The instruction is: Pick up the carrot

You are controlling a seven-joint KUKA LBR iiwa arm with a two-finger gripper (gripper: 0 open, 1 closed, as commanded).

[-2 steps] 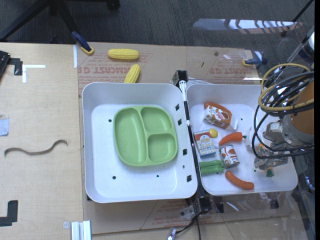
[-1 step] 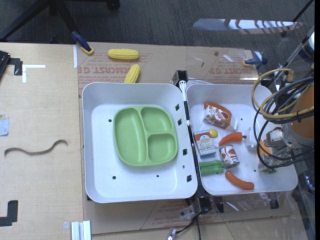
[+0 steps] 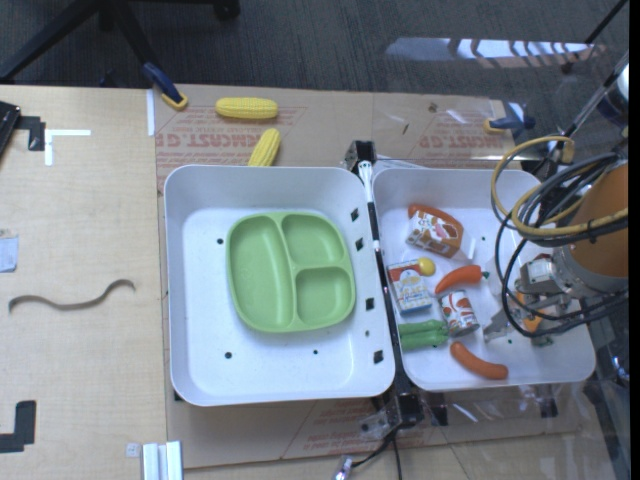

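The carrot (image 3: 458, 277) is a small orange tapered piece lying near the middle of the right bin (image 3: 560, 368). My gripper (image 3: 503, 326) hangs low over the right part of that bin, to the right of and a little nearer than the carrot, and apart from it. Looped cables and the wrist hide most of the gripper. I see nothing held in it.
Around the carrot lie an orange-and-white packet (image 3: 435, 230), a small carton (image 3: 410, 290), a red-and-white can (image 3: 460, 311), a green vegetable (image 3: 420, 334) and a reddish sausage (image 3: 478, 360). The left bin holds a green divided plate (image 3: 292, 271). Two corn cobs (image 3: 246, 108) lie behind the bins.
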